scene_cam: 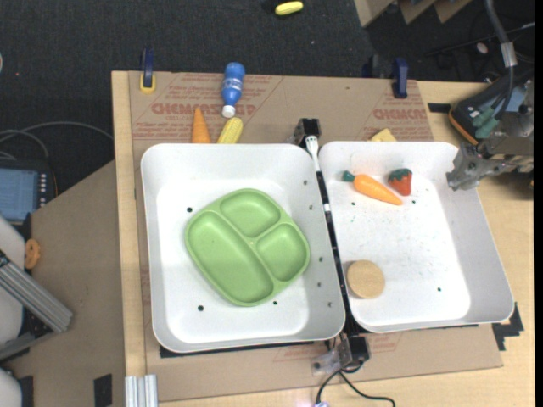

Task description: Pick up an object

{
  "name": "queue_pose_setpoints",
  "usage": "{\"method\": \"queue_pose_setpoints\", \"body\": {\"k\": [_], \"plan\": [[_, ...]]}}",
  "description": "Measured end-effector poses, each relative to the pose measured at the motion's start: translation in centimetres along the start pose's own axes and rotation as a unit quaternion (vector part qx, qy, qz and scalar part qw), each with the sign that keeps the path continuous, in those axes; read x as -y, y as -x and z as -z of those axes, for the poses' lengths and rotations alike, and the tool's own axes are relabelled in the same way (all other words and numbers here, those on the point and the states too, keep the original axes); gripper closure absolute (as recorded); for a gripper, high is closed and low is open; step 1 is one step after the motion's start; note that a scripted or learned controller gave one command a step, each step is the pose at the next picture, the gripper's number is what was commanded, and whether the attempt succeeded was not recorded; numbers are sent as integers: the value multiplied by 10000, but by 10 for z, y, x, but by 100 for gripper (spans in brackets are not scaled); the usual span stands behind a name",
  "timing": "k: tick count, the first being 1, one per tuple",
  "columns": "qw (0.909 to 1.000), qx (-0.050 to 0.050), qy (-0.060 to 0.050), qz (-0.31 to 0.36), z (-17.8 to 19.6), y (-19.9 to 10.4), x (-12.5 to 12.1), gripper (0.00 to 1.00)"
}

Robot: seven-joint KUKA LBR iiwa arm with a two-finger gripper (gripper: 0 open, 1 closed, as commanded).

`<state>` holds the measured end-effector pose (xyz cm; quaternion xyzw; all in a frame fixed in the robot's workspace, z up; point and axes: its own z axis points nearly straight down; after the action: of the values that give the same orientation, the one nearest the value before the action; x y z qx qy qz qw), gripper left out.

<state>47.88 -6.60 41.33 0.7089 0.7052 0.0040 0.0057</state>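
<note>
The right bin (450,253) holds an orange carrot (374,188) with a green top near its far side. A red strawberry (400,181) lies right beside it, and a round tan biscuit (366,279) rests near the bin's front left. In the left bin (161,227) lies a green divided plate (247,246). My gripper (465,173) hangs at the right bin's far right rim, to the right of the strawberry and apart from every object. Nothing can be seen in its grasp.
Behind the left bin on the cardboard lie a blue and white bottle (232,88), a small orange carrot (199,127) and a yellow corn piece (230,131). A pale yellow wedge (383,136) sits behind the right bin. Clamps (399,78) hold the board's far edge.
</note>
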Motion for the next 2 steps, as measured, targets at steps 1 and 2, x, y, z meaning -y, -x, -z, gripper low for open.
{"method": "queue_pose_setpoints", "body": {"k": [1,2], "plan": [[10000,-8,-63,28,-7,-4,-1,0],[9999,-18,-107,47,-74,-38,-43,0]]}}
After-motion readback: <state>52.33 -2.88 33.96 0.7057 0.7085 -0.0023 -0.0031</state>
